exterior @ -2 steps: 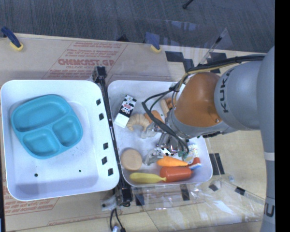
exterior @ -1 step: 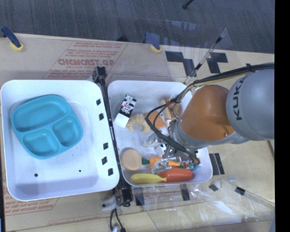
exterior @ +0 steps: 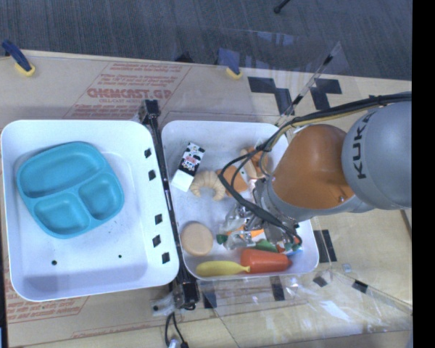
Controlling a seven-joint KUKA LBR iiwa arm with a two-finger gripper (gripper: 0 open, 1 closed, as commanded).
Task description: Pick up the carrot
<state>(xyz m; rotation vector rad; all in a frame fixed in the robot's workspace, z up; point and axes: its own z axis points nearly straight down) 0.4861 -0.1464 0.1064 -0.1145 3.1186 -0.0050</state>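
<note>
The carrot (exterior: 265, 261) is orange-red and lies flat along the front wall of the right bin (exterior: 225, 130), with its thick end pointing left. My gripper (exterior: 241, 225) hangs low over the bin, just above and to the left of the carrot, amid small items. The grey arm and its orange band (exterior: 312, 169) cover the bin's right half. Nothing can be seen held in the gripper.
A yellow banana (exterior: 219, 268) lies touching the carrot's left end. A tan round piece (exterior: 197, 238), a croissant (exterior: 209, 183) and a black-and-white carton (exterior: 189, 163) sit further left in that bin. The left bin (exterior: 72, 267) holds a blue divided plate (exterior: 69, 188).
</note>
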